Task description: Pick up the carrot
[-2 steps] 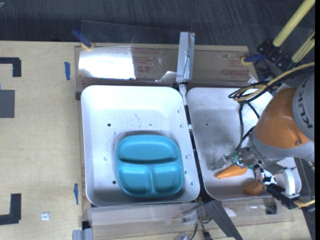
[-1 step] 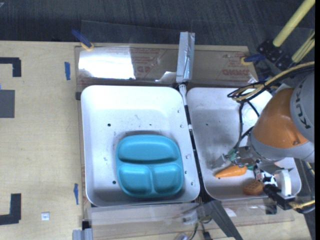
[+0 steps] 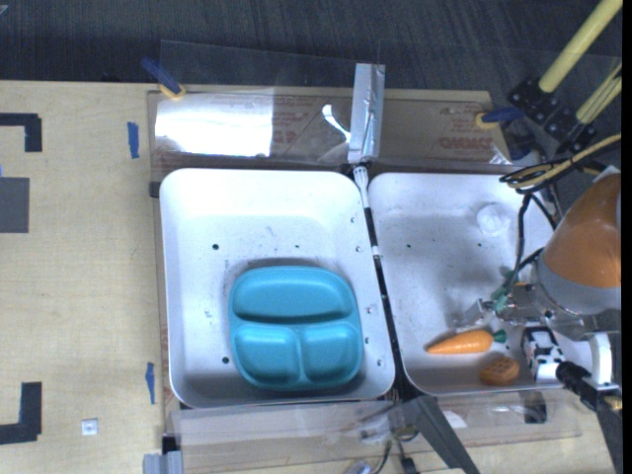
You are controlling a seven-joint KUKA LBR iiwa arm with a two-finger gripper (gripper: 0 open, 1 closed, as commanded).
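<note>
The carrot (image 3: 460, 343) is lying in the right bin (image 3: 425, 215), near its front wall, long axis running roughly along that wall with the tapered tip pointing toward the left bin (image 3: 197, 205); the gripper (image 3: 502, 309) is hovering just beside the carrot's thick end — above and to the right of it; whether it is spread or pressed together, I cannot tell; a brown lump (image 3: 500, 369) is sitting just beside that same end

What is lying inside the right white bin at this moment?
The right bin holds a carrot and a small brown item. The arm covers its right side.
</note>
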